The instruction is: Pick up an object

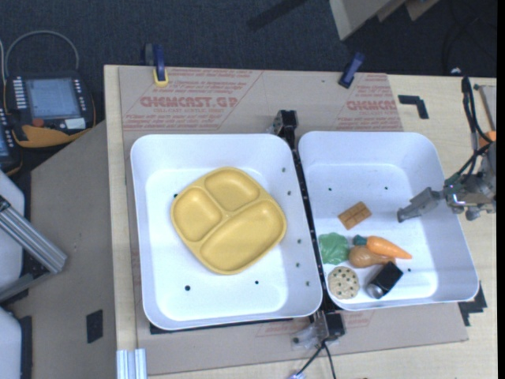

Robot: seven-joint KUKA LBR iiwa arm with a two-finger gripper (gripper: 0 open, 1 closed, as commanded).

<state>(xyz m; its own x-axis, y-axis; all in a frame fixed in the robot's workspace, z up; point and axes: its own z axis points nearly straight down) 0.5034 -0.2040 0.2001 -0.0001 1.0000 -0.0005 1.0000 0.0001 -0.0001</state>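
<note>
Two white bins: the left bin (150, 235) holds a yellow plate (229, 219), the right bin (410, 152) toys along its front edge, claw (414, 209) state unclear.

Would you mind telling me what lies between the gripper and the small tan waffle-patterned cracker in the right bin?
In the camera view, nothing: only bare white floor of the right bin separates the gripper from the small tan waffle-patterned cracker.
</note>
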